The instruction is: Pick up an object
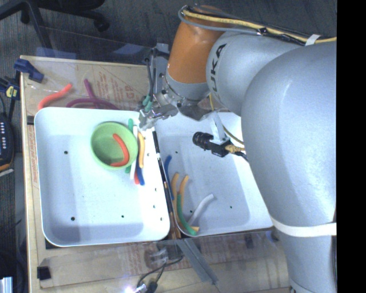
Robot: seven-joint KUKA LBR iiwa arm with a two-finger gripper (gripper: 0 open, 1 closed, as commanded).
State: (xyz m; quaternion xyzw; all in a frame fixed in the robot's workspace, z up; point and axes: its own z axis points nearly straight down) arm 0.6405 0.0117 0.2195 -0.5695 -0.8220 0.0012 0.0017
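A: Starting at the left bin (86, 217), what is there to take?

B: A green bowl (113, 146) sits toward its upper right, with a red curved piece (121, 153) lying inside it. Just right of the bowl, against the bin's right wall, a few thin strips are bunched together: yellow, red and blue (139, 166).

A: And the jaws?

B: The gripper (147, 114) hangs over the top of the divide between the two bins, just above and right of the bowl. I cannot tell whether the jaws are apart or closed; they blur into the wrist hardware. Nothing is visibly between them.

A: So what would make a clean pick?

B: I would judge the bowl's near rim the closest firm target. Come down straight, one finger inside the rim and one outside, and keep off the bin wall. The loose strips lie flat and tight to the wall, so they look harder to catch.

A: The right bin (234, 220)?

B: Curved strips in orange, blue and green (182, 203) plus a pale one (201, 207) near its lower left. The arm (286, 114) covers much of it.

A: The surroundings?

B: The bench (108, 86) is pale wood with red and pink strips (86, 102) lying outside the bins at the top left. Dark carpet and a chair base (80, 14) lie beyond it.
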